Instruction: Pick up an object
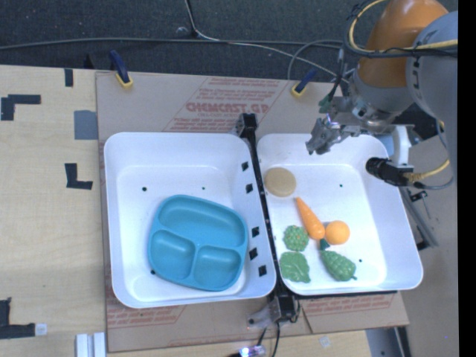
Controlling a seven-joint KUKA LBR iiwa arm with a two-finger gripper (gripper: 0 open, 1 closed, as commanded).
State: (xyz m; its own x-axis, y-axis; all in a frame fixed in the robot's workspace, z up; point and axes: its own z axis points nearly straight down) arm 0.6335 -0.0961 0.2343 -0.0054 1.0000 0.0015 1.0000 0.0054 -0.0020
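The right bin [387, 199] holds a round tan cookie [280, 181], an orange carrot [309, 218], a small orange ball [337, 232] and three green leafy pieces [296, 237] [295, 267] [338, 265]. My gripper [321, 141] hangs over the back edge of the right bin, up and to the right of the cookie, apart from every object. Nothing shows between its fingers.
A blue divided plate [198, 241] lies in the left bin [126, 169]. A black divider [253, 192] runs between the bins. Cables cross the dark back area, and two clamps [119, 71] [301, 86] hold the cardboard sheet.
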